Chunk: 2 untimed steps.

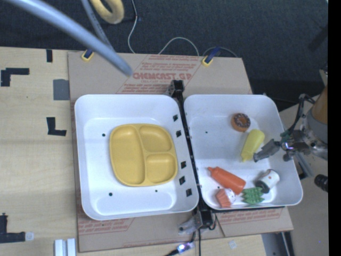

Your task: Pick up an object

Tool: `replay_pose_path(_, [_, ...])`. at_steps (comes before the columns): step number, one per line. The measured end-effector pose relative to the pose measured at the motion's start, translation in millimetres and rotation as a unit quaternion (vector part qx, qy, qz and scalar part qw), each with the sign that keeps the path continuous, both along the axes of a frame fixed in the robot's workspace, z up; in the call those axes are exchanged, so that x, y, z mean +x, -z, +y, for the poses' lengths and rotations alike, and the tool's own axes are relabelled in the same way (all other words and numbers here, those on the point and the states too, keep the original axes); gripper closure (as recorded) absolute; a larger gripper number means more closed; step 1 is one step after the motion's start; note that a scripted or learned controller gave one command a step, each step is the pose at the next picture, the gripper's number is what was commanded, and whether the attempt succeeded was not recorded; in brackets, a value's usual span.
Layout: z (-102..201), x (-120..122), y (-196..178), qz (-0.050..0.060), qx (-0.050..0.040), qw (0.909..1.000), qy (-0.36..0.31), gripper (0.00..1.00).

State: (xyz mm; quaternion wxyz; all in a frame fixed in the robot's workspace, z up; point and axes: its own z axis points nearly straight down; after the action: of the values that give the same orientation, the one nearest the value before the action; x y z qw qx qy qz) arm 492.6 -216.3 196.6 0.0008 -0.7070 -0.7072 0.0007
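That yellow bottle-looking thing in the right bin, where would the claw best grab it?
Probably across the middle of the yellow bottle, coming straight down from above. It lies flat and slightly slanted in the right bin, long and narrow, so fingers should close across its short width. Bare bin floor flanks both long sides, and the gripper sits right beside it.

divided plate [143, 154] in left bin [90, 116], toys (several) [229, 178] in right bin [213, 111]

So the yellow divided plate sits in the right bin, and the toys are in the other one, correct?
Not quite. The camera view shows the yellow divided plate in the left bin; the toys, such as the carrot and doughnut, lie in the right bin.
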Motion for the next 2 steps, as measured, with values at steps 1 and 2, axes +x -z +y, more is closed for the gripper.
replay_pose_path(1, [-2,-6,63,0.002,0.0008,1.0,0.0,0.0])
replay_pose_path(2, [-1,-5,114,-0.001,-0.0013,1.0,0.0,0.0])
